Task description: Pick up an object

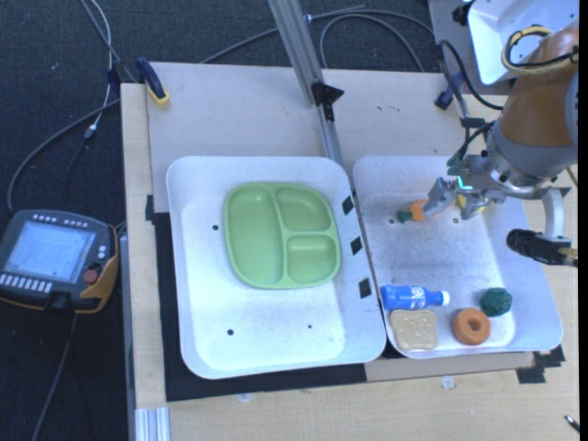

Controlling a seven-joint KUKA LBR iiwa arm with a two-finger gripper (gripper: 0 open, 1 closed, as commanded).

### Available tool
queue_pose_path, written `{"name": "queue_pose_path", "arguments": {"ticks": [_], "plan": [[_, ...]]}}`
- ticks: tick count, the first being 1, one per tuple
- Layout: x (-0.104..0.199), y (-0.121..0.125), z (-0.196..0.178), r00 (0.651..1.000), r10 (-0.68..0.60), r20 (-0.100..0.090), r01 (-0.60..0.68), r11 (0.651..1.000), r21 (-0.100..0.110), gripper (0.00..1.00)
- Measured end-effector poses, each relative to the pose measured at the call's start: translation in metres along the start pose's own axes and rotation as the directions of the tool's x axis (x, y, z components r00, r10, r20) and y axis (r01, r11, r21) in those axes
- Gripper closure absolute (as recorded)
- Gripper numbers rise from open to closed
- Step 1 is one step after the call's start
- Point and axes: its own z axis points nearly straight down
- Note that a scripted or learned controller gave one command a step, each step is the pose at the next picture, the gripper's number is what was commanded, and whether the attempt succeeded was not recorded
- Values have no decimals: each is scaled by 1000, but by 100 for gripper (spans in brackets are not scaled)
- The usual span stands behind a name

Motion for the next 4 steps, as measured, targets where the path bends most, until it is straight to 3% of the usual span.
{"name": "queue_pose_path", "arguments": {"ticks": [1,3,4], "plan": [[0,1,-2,1000,-1,1,1,1000,-4,0],[-9,4,101,1000,0,0,0,1000,0,0],[-9,6,87,1000,0,0,0,1000,-6,100]]}}
